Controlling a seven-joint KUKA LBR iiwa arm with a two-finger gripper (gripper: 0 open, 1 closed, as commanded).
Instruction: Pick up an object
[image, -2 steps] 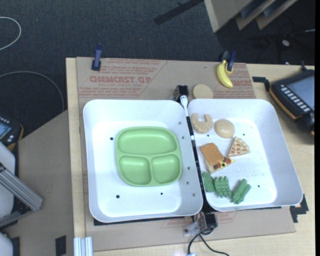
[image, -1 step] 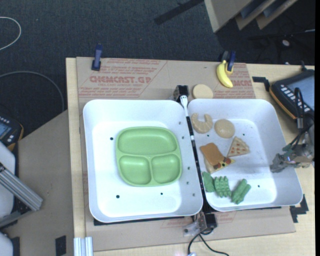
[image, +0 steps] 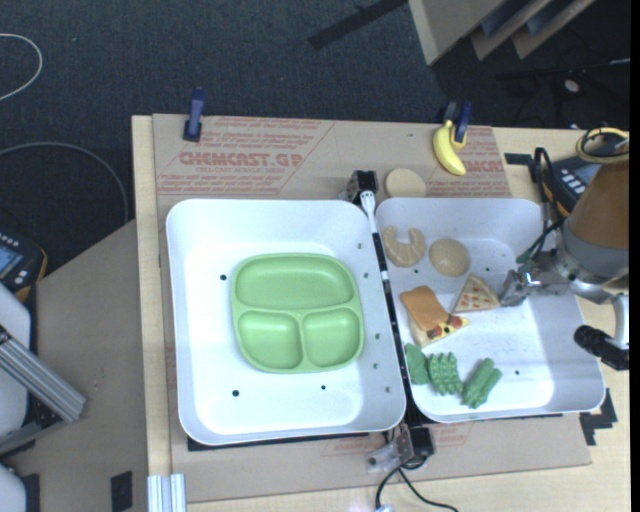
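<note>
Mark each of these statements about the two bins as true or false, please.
1. The green divided tray lies in the left bin. True.
2. The banana lies inside the right bin. False: it lies on the bench beyond the bins.
3. The gripper is above the left bin. False: it is over the right bin, near the pizza slice.
4. Green toy vegetables lie at the right bin's near edge. True.

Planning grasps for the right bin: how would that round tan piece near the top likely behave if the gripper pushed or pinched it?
The round tan piece looks domed and smooth, so it may roll or slide across the right bin when nudged. Its curved sides could slip from a pinch. It looks like toy food, so probably light and rigid.
</note>
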